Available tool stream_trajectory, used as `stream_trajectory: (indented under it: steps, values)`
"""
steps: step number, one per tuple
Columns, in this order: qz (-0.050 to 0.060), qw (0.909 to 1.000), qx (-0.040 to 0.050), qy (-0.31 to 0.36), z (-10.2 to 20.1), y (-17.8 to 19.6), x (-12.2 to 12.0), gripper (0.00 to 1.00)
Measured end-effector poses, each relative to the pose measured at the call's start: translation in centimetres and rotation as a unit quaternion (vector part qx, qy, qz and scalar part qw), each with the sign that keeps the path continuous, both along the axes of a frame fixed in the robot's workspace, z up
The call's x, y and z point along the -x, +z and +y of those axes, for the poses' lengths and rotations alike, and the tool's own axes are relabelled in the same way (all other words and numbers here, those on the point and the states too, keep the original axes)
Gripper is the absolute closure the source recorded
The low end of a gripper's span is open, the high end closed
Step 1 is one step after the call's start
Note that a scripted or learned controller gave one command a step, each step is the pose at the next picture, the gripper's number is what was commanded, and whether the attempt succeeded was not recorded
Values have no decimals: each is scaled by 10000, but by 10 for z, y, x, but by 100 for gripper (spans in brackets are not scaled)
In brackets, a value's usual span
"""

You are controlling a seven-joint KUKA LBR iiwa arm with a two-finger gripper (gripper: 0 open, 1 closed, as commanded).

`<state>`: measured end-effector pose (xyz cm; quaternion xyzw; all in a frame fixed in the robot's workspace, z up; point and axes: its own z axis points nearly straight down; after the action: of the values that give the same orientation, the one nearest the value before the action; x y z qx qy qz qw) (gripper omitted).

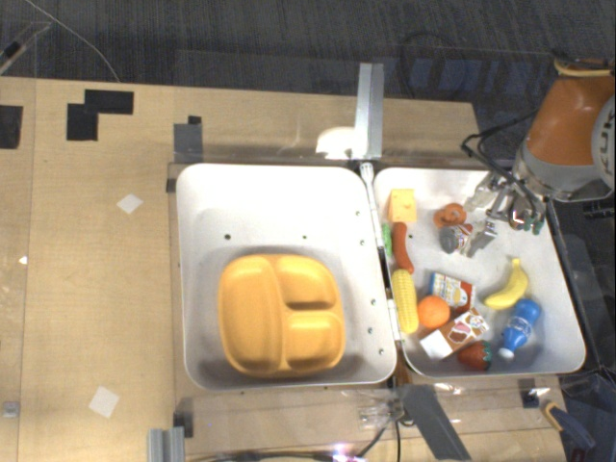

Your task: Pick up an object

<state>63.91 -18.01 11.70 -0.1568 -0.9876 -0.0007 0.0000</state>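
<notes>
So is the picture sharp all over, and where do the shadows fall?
Camera view: mostly sharp, though the small toys look soft; the yellow divided plastic tray casts a grey shadow across the left white bin; the metal claw is slightly blurred above the right white bin.

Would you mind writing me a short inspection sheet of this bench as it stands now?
Surface: wooden bench bearing two white bins side by side.
Job's things: right bin holds a banana, corn cob, orange, blue bottle, yellow block, small cartons and other toy food.
Clutter: left bin holds a yellow divided tray; black tape marks on the bench.
Grippers: gripper low over the right bin's far part, beside a small grey item; nothing visibly between its fingers.
Cables: black cable by the arm; thin wire on the floor.
Surroundings: dark carpet.
</notes>
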Motion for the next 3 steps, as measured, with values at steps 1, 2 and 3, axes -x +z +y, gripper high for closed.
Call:
stream_trajectory:
  steps: [1, 2, 3]
  values:
    - [-156, 9868, 1, -1614, 61, -19, 6, 0]
    - [-190, 9874, 7, -1573, 62, -7, 3, 100]
    - [-51, 9613, -8, -2755, 113, 97, 14, 100]
